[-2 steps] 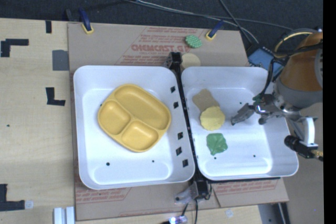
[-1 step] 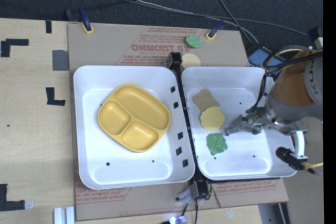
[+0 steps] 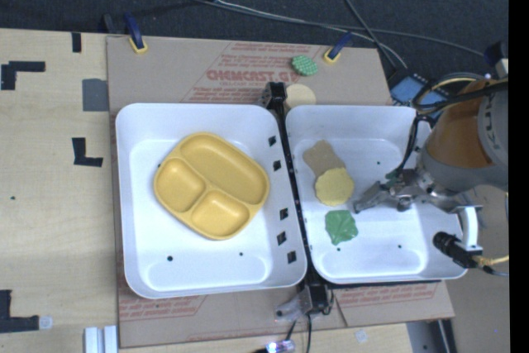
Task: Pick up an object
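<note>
Right bin, left half: tan piece far, round yellow piece touching its near edge, green crumpled piece nearest | gripper just right of yellow piece, finger spread cannot be told | bare floor right and near of pieces | left bin: yellow divided tray.

Lighting's pretty even and soft, coming from overhead. The two white bins are bright without blowing out. Faint shadows sit under the yellow tray. The whole frame's a bit grainy and soft, darkest along the top.
</note>
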Tool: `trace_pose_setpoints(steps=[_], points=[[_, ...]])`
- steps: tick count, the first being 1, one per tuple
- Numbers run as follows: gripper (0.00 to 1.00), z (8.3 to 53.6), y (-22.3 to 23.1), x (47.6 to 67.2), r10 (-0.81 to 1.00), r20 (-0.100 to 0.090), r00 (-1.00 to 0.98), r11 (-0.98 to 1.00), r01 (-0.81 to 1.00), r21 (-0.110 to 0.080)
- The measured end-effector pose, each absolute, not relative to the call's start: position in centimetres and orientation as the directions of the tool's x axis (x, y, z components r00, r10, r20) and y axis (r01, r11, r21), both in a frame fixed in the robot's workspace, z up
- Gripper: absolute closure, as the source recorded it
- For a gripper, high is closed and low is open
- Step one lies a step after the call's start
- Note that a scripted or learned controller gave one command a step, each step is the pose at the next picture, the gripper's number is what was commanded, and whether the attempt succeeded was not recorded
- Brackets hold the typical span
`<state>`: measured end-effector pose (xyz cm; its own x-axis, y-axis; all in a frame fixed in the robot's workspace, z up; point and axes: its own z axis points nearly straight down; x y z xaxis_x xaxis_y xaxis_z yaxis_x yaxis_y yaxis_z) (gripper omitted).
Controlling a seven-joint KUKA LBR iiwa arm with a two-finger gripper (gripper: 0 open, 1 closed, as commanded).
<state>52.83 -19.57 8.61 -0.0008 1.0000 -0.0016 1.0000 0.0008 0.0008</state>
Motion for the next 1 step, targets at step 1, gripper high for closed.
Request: trace_pose_setpoints(steps=[1], points=[[1.00, 9.68, -19.64, 52.92, 1.000, -0.005, -0.001, 0.001, 1.000, 0.005]])
